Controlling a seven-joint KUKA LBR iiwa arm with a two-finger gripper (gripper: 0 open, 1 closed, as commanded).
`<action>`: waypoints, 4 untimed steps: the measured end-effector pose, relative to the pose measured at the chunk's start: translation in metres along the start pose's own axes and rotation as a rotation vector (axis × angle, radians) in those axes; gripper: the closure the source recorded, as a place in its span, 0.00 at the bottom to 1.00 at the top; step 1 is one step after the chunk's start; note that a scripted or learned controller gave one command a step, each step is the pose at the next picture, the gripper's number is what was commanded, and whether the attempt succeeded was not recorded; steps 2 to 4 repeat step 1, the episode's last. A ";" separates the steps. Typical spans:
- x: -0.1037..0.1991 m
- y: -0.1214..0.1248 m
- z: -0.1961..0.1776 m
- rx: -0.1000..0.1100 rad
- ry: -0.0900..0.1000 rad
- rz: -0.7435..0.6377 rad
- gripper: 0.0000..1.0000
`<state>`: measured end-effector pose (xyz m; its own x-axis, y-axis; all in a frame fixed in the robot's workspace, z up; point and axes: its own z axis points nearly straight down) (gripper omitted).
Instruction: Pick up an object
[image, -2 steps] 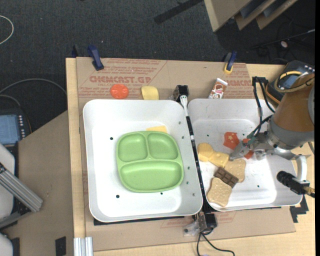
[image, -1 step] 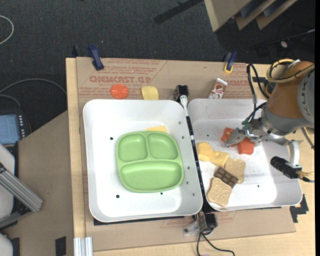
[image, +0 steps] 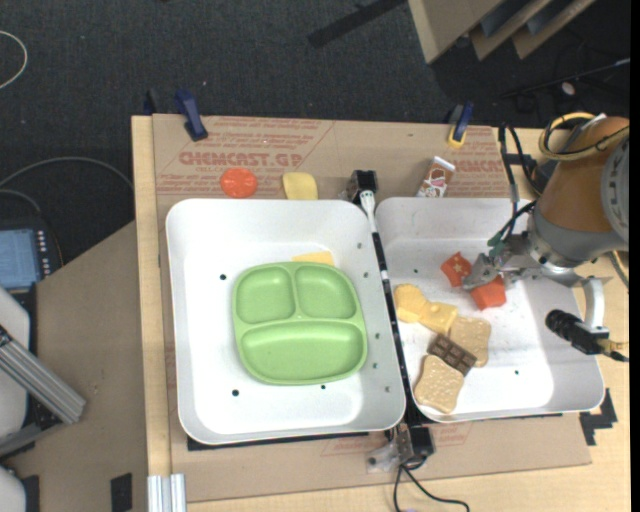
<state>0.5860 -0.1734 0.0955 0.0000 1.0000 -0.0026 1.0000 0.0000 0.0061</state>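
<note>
My gripper (image: 489, 272) is low over the right bin (image: 570, 385), in its upper middle. An orange-red block (image: 490, 295) lies right under its tip, touching or nearly touching it. A smaller red block (image: 456, 268) sits just to the left of the gripper. Further down in the same bin lie yellow cheese-like pieces (image: 422, 308), a tan cracker (image: 473, 333), a dark chocolate bar (image: 452, 353) and a bread slice (image: 437, 384). The arm's grey wrist and orange band (image: 580, 195) reach in from the right.
The left bin (image: 200, 250) holds a green divided plate (image: 298, 322) with a pale yellow piece (image: 314, 258) at its top edge. Behind the bins lie an orange item (image: 238, 183), a yellow item (image: 299, 186) and a small carton (image: 436, 178). Blue clamps (image: 190, 115) hold the board.
</note>
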 end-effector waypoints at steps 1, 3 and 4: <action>0.087 -0.042 -0.094 0.004 0.005 -0.005 1.00; 0.087 -0.042 -0.094 0.004 0.005 -0.005 1.00; 0.087 -0.042 -0.094 0.004 0.005 -0.005 1.00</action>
